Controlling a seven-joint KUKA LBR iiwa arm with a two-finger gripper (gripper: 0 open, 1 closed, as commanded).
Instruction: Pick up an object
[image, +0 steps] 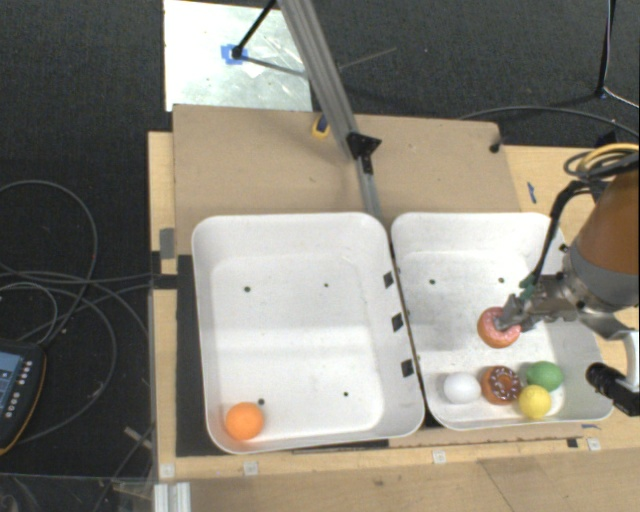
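Bench (300, 150), brown board, bearing two white bins. Left bin (290, 235): orange ball (244, 421) in near corner. Right bin (470, 235): near edge, a row of white ball (461, 388), chocolate doughnut (500, 384), yellow ball (534, 401), green ball (545, 375). Farther in, pink doughnut (497, 330) with gripper (513, 313) directly upon it; finger state indeterminable.

You've got cables (60, 290) sprawled on the dark floor (80, 100), a pendant (18, 390) lower left, and a tripod leg (330, 90) leaning over your table (260, 160).
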